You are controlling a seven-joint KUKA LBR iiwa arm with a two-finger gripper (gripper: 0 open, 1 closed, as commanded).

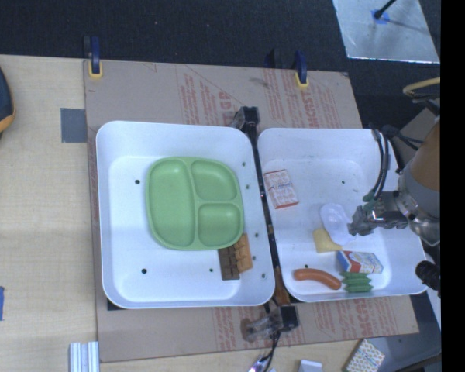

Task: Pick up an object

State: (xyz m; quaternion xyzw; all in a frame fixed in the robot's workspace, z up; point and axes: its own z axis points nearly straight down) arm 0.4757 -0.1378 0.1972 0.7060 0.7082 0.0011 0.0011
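The gripper [366, 221] is hanging low over the right side of the right bin [310, 142], close to the bin's right wall; whether it is open or closed cannot be told, and nothing is visibly sitting in it. Just to its left a clear wrapper [335, 217] is lying, with a yellow wedge [325, 241] touching it below. Nearer the front wall, a small carton [362, 263] in blue, white and red is lying flat, a green piece [357, 284] is resting just under it, and a sausage [318, 277] is stretching leftward beside them. A red-printed packet [280, 189] is lying near the bin's left wall, leaving bare floor along the back. In the left bin [116, 208], a green tray [194, 203] is taking up the middle, with a brown block [235, 257] at its lower right corner.
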